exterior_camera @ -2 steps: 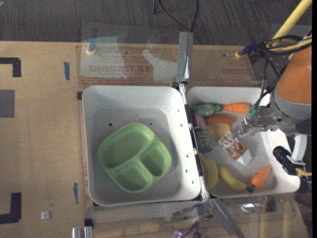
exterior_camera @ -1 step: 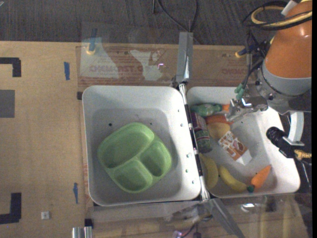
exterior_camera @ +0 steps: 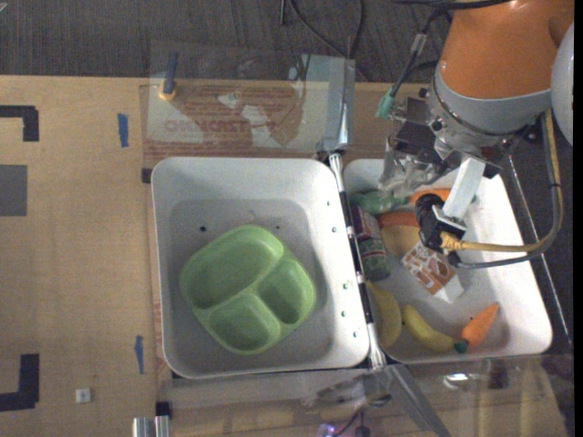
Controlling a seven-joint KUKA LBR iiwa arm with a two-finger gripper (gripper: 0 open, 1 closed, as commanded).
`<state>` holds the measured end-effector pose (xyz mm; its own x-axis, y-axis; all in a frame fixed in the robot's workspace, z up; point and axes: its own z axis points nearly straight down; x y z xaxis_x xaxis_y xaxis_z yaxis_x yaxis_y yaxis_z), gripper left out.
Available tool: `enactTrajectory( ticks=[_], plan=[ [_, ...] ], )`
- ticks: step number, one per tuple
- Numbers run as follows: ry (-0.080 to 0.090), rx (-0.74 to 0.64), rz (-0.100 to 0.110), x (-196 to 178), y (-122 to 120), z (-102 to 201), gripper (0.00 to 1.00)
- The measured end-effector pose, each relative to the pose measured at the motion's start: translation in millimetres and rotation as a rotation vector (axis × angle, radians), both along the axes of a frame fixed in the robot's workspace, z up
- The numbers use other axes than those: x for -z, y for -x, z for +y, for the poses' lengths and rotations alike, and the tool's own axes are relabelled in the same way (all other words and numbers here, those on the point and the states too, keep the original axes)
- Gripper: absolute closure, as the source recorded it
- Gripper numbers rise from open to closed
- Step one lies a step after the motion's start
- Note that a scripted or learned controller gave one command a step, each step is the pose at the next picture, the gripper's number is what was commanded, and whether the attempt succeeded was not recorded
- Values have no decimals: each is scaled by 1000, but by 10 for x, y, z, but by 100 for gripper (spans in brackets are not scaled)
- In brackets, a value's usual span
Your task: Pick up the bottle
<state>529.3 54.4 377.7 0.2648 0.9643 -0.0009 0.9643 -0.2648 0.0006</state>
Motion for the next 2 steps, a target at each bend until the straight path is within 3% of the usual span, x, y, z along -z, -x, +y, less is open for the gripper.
enactTrajectory(
  ticks=[1, 2],
  plan=[
    [0, 90, -1, 97, -168, -29, 100],
    [0, 192, 0, -309, -65, -271, 100]
  ],
)
